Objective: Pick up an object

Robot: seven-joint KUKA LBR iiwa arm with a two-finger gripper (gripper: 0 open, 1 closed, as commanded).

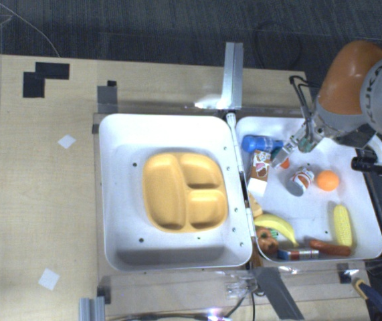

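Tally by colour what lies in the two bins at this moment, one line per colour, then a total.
Yellow: 3 - divided tray, banana, corn cob
Blue: 1 - bottle
Orange: 1 - ball
Red: 1 - sausage-like piece
Red and white: 1 - can
Brown and white: 1 - small packet
Total: 8; a few small items in the right bin's near corner are too cluttered to sort.

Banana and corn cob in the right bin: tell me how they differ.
The banana is curved and smooth; the corn cob is straight with a bumpy surface. The banana lies slantwise near the bin's left wall; the corn cob lies lengthwise near its right wall. Both are yellow and lie flat.
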